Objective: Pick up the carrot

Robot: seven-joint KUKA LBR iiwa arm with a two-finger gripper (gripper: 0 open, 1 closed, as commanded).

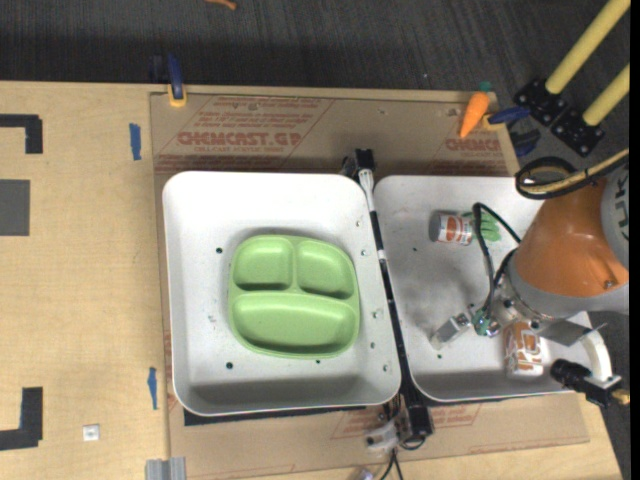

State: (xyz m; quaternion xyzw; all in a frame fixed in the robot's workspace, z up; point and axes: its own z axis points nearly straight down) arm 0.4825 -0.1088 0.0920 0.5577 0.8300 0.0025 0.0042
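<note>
Item: arm [575,243], grey with an orange band, entering from the right and bent down over the right bin [420,203]. The orange band covers the bin's right part; the wrist lies below it, pointing toward the bin's near-centre floor.

Item: pincer [452,329], a small grey metal piece low over the right bin's floor, tilted toward the left. Nothing shows between its tips; whether it is spread or closed cannot be told.

Item: carrot [474,112], orange with a green top, lying on the counter [80,288] beyond the far rim of the right bin, outside both bins and well apart from the pincer.

Item: small can [453,229], white and red, on its side in the right bin's far part, with a green object [489,229] just beside it.

Item: second can [524,349], white and orange, near the right bin's near rim, just beside the wrist.

Item: left bin [190,218], holding a green divided tray [295,295] at its middle.
</note>
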